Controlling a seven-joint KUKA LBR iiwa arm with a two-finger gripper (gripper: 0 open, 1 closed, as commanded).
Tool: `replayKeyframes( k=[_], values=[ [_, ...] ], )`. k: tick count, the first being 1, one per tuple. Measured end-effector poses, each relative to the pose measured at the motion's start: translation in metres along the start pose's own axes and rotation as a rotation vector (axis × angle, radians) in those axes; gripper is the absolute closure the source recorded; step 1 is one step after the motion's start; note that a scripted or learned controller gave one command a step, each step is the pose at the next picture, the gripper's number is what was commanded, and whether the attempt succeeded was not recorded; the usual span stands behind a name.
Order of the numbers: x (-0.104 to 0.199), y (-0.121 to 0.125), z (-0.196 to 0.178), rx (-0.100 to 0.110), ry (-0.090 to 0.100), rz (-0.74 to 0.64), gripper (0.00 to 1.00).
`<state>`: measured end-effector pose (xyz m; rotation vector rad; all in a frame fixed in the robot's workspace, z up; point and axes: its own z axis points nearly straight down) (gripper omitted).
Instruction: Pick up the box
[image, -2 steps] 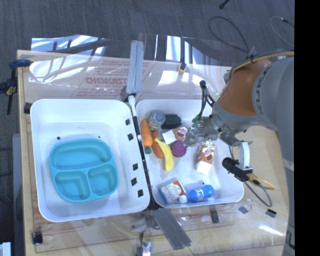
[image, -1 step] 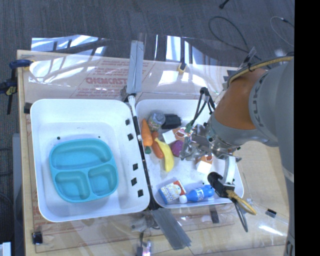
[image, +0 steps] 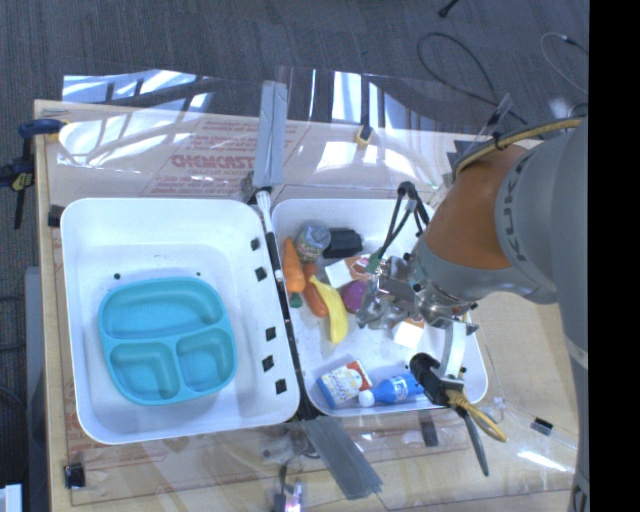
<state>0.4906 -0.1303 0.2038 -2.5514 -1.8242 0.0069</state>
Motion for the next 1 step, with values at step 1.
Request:
replayKeyframes(
  k=[1],
  values=[
    [0.0140, 0.1043, -0.0374, -0.004, 0.000, -0.049, 1.00]
  ],
)
